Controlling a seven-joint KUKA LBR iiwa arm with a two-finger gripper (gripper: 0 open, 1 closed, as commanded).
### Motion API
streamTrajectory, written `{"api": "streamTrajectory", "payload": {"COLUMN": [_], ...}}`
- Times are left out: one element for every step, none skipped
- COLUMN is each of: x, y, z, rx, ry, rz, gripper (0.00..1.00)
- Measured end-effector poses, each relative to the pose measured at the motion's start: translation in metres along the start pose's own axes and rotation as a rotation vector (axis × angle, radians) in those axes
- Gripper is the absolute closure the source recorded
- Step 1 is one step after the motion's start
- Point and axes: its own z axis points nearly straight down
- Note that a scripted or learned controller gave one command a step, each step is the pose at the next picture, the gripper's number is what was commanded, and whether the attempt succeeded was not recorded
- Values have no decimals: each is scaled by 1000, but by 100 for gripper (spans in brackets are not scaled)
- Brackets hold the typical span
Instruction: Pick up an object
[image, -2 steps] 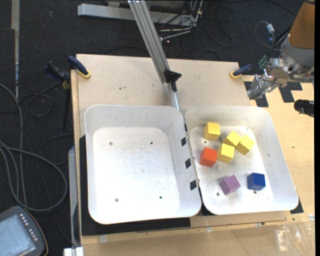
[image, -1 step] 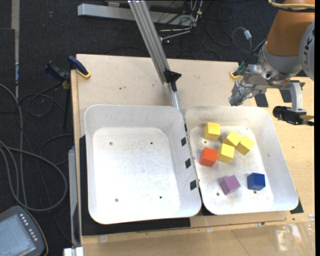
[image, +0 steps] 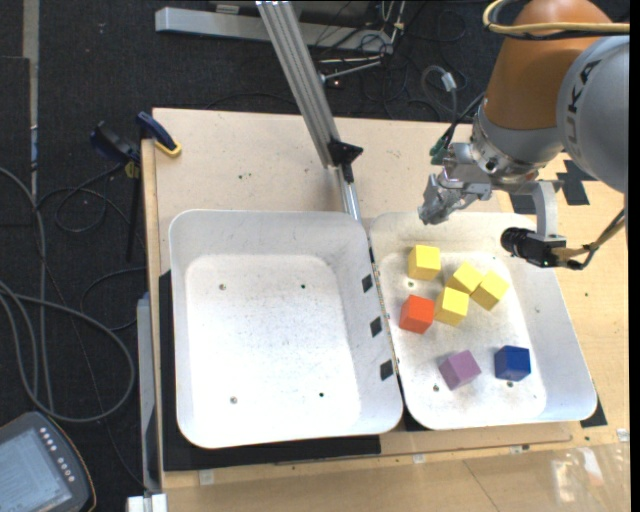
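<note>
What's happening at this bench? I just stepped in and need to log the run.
A KUKA arm reaches in from the right, its end effector hanging above the far end of the right bin. That bin holds seven small blocks: four yellow ones clustered together, an orange block, a purple block and a blue block. All lie on the bin floor; none is picked up yet. The left bin sits alongside.

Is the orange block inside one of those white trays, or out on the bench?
Inside. The orange block rests on the floor of the right bin, near its left wall, beside a yellow block.
</note>
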Motion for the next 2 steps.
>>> {"api": "streamTrajectory", "payload": {"x": [52, 113], "y": [-5, -13], "z": [15, 14], "rx": [1, 0], "ry": [0, 0], "rz": [1, 0], "gripper": [100, 100]}}
